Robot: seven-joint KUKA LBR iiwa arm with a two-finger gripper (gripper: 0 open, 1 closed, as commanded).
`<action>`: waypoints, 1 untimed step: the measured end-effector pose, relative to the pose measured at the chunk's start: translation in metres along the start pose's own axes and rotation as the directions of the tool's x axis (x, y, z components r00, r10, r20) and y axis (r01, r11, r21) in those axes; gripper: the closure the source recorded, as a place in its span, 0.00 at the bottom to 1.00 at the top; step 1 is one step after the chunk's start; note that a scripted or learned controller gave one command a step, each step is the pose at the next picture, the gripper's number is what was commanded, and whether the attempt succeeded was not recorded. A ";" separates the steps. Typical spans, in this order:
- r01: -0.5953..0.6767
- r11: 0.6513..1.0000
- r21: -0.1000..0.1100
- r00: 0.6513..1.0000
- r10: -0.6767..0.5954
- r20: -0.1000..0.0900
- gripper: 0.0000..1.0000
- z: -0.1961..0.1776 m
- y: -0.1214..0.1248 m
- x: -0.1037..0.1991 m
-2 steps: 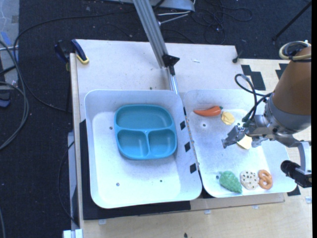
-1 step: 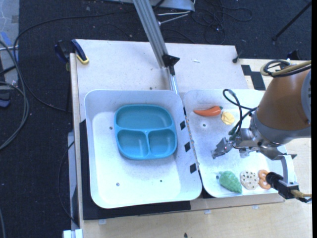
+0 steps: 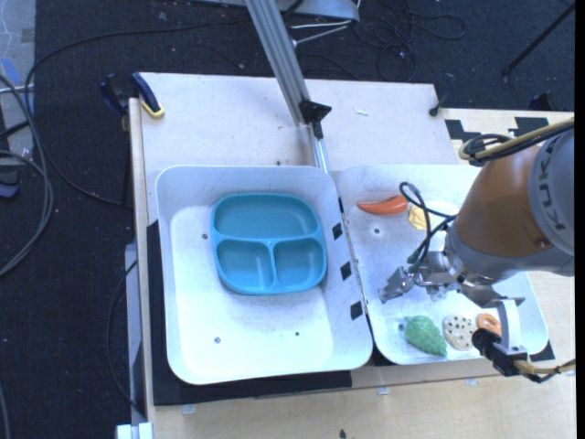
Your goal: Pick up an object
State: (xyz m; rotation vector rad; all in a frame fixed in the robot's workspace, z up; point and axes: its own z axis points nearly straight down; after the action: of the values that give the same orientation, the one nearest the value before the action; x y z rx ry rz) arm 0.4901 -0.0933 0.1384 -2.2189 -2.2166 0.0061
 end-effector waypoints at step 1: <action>0.000 1.000 -0.009 1.000 0.000 0.001 0.00 0.045 0.002 0.000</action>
State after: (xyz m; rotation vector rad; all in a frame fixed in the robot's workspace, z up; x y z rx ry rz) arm 0.4914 -0.0934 0.0937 -2.2236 -2.2218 -0.0028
